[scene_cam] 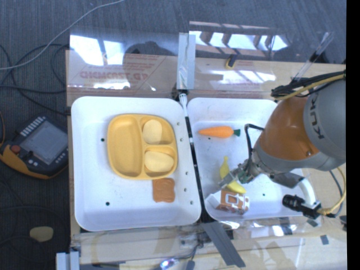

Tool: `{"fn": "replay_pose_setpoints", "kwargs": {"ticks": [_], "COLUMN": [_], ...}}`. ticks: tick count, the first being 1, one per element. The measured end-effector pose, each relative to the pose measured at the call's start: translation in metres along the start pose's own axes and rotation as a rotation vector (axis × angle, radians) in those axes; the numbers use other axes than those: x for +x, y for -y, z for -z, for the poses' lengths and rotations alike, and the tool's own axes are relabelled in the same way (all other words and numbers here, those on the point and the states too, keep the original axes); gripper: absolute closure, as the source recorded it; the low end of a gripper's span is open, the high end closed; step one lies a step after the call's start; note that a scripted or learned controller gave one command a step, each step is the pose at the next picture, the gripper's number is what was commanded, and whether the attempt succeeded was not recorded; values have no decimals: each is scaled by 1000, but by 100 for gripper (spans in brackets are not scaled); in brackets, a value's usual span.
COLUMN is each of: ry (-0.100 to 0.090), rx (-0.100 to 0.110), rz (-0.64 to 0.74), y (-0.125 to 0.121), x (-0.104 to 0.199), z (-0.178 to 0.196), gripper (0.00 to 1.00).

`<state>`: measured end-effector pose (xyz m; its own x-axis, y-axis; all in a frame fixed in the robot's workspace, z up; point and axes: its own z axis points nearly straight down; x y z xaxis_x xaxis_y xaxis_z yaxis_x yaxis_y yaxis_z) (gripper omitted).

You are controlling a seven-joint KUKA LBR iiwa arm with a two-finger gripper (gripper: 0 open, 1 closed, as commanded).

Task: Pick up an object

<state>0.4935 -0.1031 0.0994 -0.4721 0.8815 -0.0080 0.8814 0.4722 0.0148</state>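
Gripper (241,176) low in right bin (259,112), finger state unclear. Banana (230,177) touching it leftward; box (234,202) just below; carrot (216,132) above-left, apart.

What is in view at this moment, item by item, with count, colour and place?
bins: 2, white, side by side on the bench, left and right
tray: 1, yellow, three compartments, left bin
pale round pieces: 2, cream, in the tray's two small compartments
flat piece: 1, brown, left bin just below the tray
carrot: 1, orange, upper right bin
banana: 1, yellow, right bin centre
small box: 1, orange and white, right bin near front
handheld pendant: 1, grey and orange, floor at left
arm: 1, grey with orange band, over right bin
gripper: 1, beside the banana
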Motion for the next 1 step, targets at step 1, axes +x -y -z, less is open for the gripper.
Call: {"fn": "replay_pose_setpoints", "kwargs": {"ticks": [1], "ry": [-2], "rx": [21], "rz": [-556], "y": [-58], "x": [69], "z": [83], "gripper": [100]}}
